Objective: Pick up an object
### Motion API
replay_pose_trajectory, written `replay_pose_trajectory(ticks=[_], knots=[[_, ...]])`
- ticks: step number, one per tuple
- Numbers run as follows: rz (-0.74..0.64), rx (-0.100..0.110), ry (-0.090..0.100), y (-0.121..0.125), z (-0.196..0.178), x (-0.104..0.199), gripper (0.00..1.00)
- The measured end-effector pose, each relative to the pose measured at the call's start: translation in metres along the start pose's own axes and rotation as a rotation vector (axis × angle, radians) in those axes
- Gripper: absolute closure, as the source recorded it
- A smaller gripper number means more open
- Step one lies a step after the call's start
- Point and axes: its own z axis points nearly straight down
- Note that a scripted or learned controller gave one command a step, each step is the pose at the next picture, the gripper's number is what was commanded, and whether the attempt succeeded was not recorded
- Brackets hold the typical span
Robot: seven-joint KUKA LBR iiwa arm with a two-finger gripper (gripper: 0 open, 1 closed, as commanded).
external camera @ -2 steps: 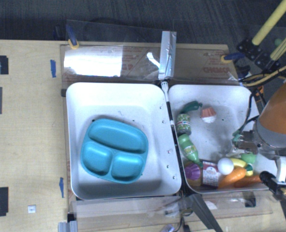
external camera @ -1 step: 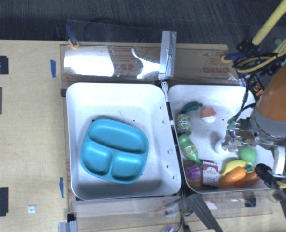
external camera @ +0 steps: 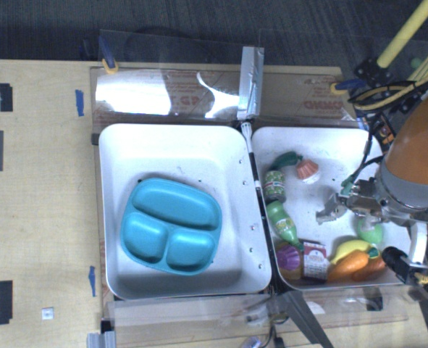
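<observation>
Two shallow white bins sit side by side on my pale wooden tabletop (external camera: 40, 216). Farthest left, the left white bin (external camera: 119, 151) holds a turquoise plastic divided tray (external camera: 171, 225), lying flat with its three compartments up. Crossing the shared wall, the right white bin (external camera: 322, 140) carries the small things I can choose from: a green-labelled little can (external camera: 275, 185) near the divider, a green plastic bottle (external camera: 282, 222) just below it, a purple toy vegetable (external camera: 288, 257) at the near edge, and a red and white small carton (external camera: 314, 259) beside that. Up toward the far wall lies a small orange and white toy piece with a dark green top (external camera: 300, 167). Further right, a yellow toy banana (external camera: 351, 250) rests against an orange toy carrot (external camera: 356, 264).

My hand (external camera: 334, 210) hangs over the bare middle of this bin, nothing between its metal fingers; whether they are spread or together I cannot tell from this angle.

To do this well, I would judge the bottle the best target: it lies apart from the wall enough. I should line the fingers across its narrow width, descend straight, close only once low around it, then lift slowly.
</observation>
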Motion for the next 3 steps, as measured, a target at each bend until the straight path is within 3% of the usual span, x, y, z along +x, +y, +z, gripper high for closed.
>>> replay_pose_trajectory(ticks=[1,2,3], knots=[[0.197,0.002,-0.001,0.077,0.09,0.026,0.0],[0.123,-0.001,-0.002,0.057,0.054,-0.052,0.0],[-0.143,-0.005,0.009,0.02,0.095,-0.085,0.0]])
